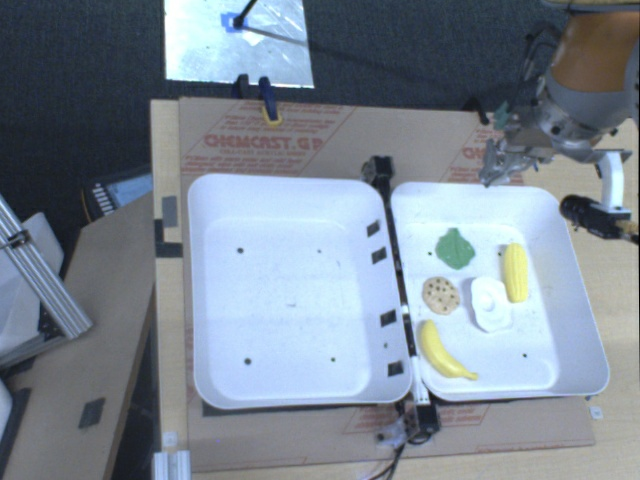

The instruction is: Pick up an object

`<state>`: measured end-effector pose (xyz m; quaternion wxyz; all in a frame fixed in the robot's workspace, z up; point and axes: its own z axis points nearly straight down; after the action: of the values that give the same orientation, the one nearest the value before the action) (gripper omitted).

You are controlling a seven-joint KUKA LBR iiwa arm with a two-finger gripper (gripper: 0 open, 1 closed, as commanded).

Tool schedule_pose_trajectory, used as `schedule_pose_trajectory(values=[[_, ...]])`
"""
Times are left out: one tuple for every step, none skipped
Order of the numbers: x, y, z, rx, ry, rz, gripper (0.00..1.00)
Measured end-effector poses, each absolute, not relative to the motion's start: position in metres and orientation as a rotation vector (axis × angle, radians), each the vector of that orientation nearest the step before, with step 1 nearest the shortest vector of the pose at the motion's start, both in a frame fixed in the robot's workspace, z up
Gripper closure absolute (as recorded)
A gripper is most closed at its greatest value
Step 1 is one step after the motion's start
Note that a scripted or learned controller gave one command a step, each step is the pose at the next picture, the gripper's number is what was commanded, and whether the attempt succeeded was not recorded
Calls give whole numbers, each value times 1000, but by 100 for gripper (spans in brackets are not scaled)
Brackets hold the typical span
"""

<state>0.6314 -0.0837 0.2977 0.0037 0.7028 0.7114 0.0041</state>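
- We judge the task as barely begun: nothing is lifted, and every candidate thing lies in the right bin (575, 318), which sits on the counter (300, 133) beside the left bin (290, 198).
- Our hand (497, 173) hangs at the far edge of the right bin, just over its back rim, at the end of the grey arm (590, 58) with the orange band.
- We cannot tell from this view whether the hand is spread or closed; it is small and dark against the rim, and we see nothing held in it.
- The green leafy piece (455, 248) lies nearest the hand, toward the back of the right bin.
- The corn cob (516, 272) lies to the right of the green piece, pointing roughly front to back.
- The cookie (440, 294) and the white piece (488, 303) sit side by side in the middle, close together or perhaps touching.
- The banana (444, 352) lies at the front left of the bin, near the divide between the two bins.
- What is left, as we judge it: choosing one thing, bringing the hand down over it, closing on it and lifting it clear. All of that is yet to be done.
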Motion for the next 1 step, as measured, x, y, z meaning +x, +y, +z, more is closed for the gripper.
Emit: schedule_pose_trajectory(values=[[606,-1,300,2208,2236,6,100]])
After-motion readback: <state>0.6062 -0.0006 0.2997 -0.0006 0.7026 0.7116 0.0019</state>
